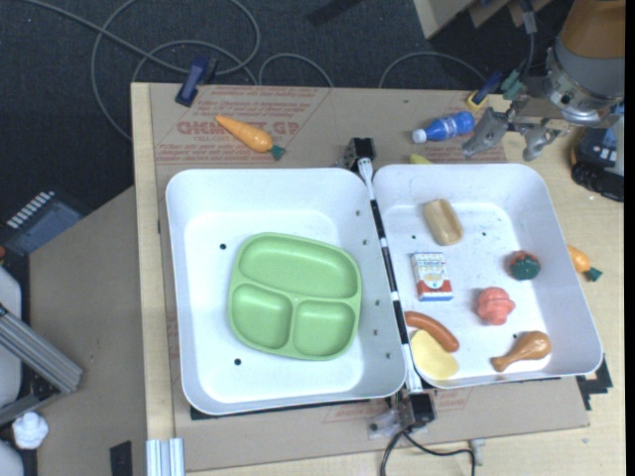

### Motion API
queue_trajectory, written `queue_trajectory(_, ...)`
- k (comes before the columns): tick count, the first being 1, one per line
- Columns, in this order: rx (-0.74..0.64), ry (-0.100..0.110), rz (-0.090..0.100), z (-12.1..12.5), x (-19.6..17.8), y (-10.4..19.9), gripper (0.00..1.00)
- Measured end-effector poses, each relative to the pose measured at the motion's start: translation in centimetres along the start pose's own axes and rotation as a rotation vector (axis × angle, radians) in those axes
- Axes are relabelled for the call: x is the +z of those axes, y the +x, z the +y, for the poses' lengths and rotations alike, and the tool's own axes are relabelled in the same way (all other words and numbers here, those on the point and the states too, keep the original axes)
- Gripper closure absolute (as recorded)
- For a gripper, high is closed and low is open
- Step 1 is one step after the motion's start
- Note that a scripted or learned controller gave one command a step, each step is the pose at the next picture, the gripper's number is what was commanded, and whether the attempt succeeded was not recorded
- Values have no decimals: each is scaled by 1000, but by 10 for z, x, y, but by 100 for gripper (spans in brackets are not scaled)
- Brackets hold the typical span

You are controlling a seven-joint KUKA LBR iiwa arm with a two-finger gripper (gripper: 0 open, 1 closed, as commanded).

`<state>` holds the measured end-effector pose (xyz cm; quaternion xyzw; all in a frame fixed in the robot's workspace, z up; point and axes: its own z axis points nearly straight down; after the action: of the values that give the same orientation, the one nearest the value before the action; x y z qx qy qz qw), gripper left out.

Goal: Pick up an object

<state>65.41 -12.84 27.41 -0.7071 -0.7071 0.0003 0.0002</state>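
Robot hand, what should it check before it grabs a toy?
1. Fingers apart: ok. The gripper looks open, with nothing between its fingers.
2. Toys to grab: ok. The right bin holds a bread roll, small box, sausage, chicken leg and more.
3. Hand above a toy: not ok. It hangs past the bin's far edge, near a blue bottle.
4. Room around the bread roll: ok. It lies apart from the others.
5. Sausage easy to lift alone: not ok. It touches a yellow piece.
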Motion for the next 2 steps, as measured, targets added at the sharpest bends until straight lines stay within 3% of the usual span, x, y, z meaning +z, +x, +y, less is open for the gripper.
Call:
queue_trajectory(1,1,3,1,-37,120,-1,0)
queue_trajectory(2,-1,2,0,-10,190,3,0)
